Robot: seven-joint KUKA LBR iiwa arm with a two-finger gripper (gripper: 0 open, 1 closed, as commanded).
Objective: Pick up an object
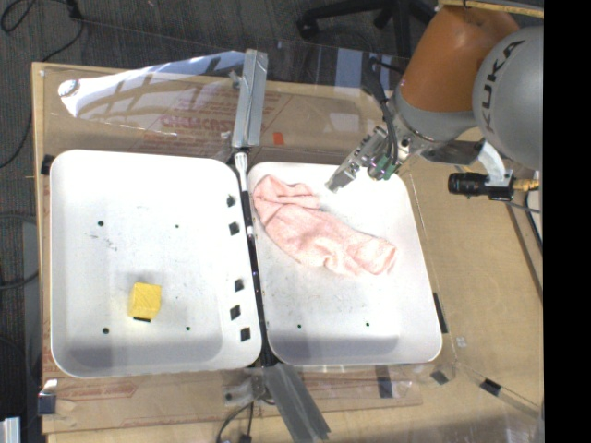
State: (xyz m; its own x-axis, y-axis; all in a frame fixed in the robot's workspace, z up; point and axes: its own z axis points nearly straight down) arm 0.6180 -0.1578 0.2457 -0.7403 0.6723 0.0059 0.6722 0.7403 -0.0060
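A small yellow spongy block is seen near the front of the left bin, a shallow white tray with rounded corners. A crumpled pink cloth is spread across the right bin. The gripper is poised at the cloth's far edge; whether anything is held cannot be told.

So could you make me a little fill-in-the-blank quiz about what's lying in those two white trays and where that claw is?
1. The small yellow block lies in the ____ bin of the camera view.
2. The crumpled cloth in the right bin is ____ in colour.
3. The claw sits over the ____ bin, near the cloth's upper edge.
4. The band above the arm's wrist is ____.

Missing words: left; pink; right; orange
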